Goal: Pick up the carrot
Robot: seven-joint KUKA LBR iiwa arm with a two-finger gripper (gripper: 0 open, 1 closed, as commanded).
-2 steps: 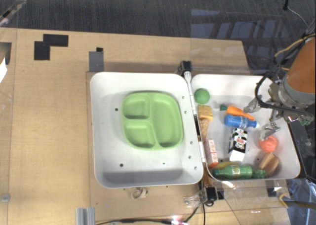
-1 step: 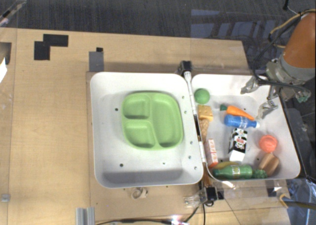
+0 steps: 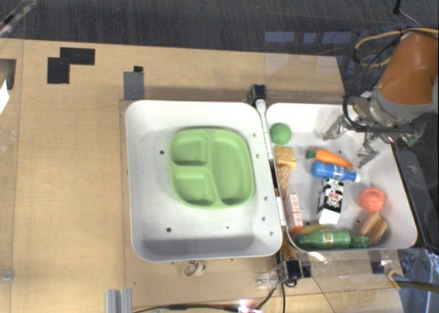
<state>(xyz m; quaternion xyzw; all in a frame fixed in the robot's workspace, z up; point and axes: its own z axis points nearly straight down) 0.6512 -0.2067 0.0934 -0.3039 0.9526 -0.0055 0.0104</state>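
- Wooden bench (image 3: 68, 188) under both white bins, with dark carpet beyond its far edge.
- Nearest in the right bin (image 3: 405, 226): a green bottle (image 3: 329, 239) lying along the front wall, a brown piece (image 3: 374, 226) just right of it.
- Left bin (image 3: 147, 236) holds a green divided plate (image 3: 209, 166) near its middle.
- Further back on the right: a black-and-white carton (image 3: 332, 200), a round salmon-coloured object (image 3: 373, 200), and a blue bottle (image 3: 334, 171) lying on its side.
- The carrot (image 3: 330, 158) lies just behind the blue bottle, touching or nearly so, clear of the fingers.
- A green ball (image 3: 280, 132) sits near the far left corner.
- Farthest, the gripper (image 3: 354, 138) hangs over the bin's far right part, fingers spread apart with nothing between them, just beyond the carrot.
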